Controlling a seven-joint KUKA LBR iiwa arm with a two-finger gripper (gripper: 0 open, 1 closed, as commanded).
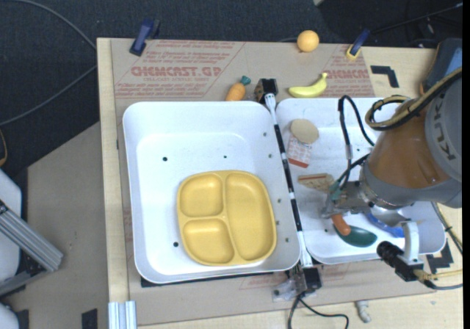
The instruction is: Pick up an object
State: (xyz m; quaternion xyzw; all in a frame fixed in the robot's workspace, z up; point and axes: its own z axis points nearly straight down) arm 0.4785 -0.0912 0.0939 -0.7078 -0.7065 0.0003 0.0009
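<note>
Gripper (332,206), its opening not discernible beneath the wrist, hung low in the right bin (323,111) almost touching the orange sausage-shaped piece (341,226), which lay just below-right of it, long axis running diagonally.

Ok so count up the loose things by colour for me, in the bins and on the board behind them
Yellow: 2, the divided tray and the banana
Orange: 3, the ball, the carrot, the small piece by the gripper
Tan: 2, the round piece, the flat block
Green: 1, the teal piece
Total: 8
</note>
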